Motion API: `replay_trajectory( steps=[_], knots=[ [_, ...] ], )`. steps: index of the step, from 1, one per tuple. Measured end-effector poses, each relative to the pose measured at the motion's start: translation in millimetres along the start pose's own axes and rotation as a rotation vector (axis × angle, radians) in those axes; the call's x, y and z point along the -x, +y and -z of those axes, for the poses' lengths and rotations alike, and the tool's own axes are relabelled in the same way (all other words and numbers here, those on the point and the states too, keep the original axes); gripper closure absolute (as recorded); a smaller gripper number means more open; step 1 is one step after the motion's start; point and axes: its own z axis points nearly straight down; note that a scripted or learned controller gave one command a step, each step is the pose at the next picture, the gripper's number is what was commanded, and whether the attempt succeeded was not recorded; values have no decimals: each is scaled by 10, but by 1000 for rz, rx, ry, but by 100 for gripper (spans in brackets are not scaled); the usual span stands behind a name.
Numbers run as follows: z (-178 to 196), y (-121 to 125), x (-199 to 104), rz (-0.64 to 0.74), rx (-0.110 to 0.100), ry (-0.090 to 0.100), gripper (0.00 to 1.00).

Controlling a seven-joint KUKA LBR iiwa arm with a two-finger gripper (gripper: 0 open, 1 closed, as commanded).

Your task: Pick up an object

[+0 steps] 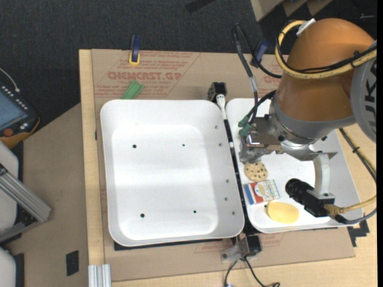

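The claw (254, 154) hangs low in the right bin (344, 163), just above a round speckled cookie (256, 171) — its grip cannot be told; below lie a small packet (263, 191) and a yellow lemon (282, 212)

Desk (161, 70): brown cardboard-topped, red print; two white bins (161, 172) (341, 160) side by side, green strip (131, 89) near far-left corner.
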Motion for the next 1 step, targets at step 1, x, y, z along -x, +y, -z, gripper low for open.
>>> replay_trajectory(
  steps=[1],
  knots=[
    [727, 38, -559, 9, 15, 3, 100]
  ],
)
